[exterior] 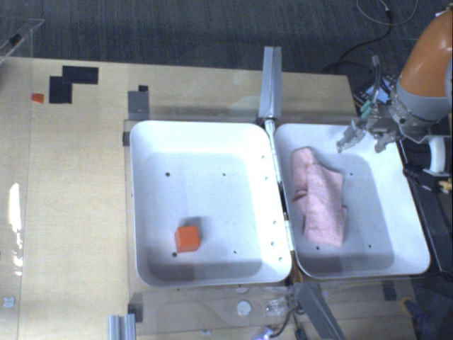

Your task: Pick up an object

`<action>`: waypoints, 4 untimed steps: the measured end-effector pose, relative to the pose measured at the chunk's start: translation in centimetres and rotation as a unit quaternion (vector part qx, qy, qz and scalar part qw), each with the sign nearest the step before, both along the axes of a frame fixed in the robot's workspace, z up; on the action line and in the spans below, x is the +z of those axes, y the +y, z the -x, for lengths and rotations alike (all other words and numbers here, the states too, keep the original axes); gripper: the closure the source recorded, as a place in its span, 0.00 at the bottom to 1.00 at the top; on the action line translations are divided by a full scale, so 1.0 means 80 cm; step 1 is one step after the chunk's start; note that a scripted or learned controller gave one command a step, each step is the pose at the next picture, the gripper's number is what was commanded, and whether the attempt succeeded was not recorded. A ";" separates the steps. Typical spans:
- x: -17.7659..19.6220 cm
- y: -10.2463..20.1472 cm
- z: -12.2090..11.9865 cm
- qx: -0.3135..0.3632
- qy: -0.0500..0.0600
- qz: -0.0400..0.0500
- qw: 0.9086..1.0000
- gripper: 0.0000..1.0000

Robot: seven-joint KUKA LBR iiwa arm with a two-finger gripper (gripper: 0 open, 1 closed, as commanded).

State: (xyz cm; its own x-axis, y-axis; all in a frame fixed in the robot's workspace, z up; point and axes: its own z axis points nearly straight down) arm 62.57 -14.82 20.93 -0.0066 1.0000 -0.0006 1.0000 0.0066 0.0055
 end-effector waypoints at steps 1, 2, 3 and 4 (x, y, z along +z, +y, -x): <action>-0.140 0.010 0.032 0.053 -0.002 0.001 0.999 0.00; -0.147 0.005 0.075 0.085 -0.006 0.002 0.996 0.00; -0.147 0.036 0.095 0.103 -0.008 0.003 0.995 0.00; -0.131 0.039 0.090 0.104 -0.012 0.003 0.995 1.00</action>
